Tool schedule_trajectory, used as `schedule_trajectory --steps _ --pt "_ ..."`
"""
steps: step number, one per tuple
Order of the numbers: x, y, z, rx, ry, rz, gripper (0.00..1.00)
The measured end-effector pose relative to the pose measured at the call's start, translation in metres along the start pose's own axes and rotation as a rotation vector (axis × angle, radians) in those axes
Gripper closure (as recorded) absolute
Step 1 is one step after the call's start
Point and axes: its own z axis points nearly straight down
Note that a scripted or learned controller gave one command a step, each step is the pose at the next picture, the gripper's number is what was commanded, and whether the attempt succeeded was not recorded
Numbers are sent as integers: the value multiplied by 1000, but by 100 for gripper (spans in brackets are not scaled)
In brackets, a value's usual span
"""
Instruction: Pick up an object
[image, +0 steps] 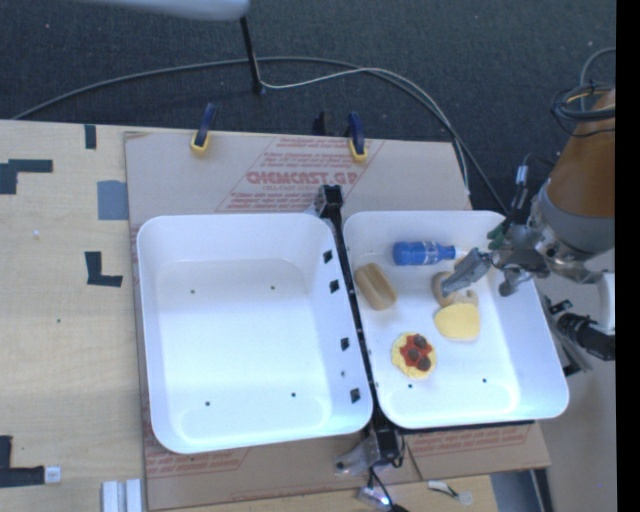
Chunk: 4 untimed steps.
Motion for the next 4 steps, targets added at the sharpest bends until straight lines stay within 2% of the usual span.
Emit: schedule_trajectory --steps 1,2,3,4 --pt "40 -1 159 9 2 -1 0" --pt "40 52 176 -1 0 -1 0" --pt "36 102 176 -2 0 -1 0" --pt "36 102 170 3 0 -3 100"
